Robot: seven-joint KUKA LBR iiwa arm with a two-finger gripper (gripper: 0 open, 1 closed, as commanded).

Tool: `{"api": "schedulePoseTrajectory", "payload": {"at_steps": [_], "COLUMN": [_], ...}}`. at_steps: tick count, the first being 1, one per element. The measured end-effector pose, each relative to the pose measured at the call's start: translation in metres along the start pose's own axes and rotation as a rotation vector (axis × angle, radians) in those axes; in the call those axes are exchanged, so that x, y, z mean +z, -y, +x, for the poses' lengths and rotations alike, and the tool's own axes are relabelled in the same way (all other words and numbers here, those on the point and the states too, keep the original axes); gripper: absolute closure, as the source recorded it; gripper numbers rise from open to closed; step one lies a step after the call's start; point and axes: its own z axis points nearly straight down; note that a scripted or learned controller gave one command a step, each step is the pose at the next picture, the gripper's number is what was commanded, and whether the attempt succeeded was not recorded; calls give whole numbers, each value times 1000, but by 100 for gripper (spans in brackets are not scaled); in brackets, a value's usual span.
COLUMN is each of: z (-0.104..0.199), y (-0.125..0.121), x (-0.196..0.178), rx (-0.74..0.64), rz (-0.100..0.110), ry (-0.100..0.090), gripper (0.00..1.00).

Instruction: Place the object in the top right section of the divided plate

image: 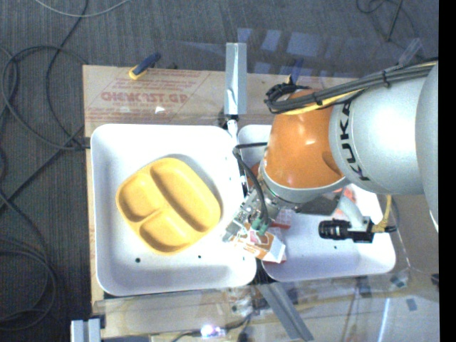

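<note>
One gripper (246, 223) above bin (107, 262) rim, beside plate (169, 204).

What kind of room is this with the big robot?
Probably a robot test lab: a grey and orange robot arm works over shallow white plastic bins on a cardboard-covered bench, with loose cables on carpet.

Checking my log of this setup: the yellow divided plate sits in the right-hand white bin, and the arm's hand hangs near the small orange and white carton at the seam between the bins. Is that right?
One detail is wrong. In the camera view the yellow divided plate lies in the left white bin, not the right one. The rest holds: the hand hangs near the small orange and white carton, by the seam between the bins.
</note>
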Motion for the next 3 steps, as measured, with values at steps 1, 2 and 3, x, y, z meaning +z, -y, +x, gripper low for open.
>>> {"api": "schedulePoseTrajectory", "payload": {"at_steps": [1, 2, 3], "z": [5, -11, 33], "y": [-34, 12, -94], "x": [12, 10, 12], "rx": [22, -310, -585], "rz": [-1, -5, -3], "ry": [-1, 3, 0], "gripper": [100, 100, 100]}}
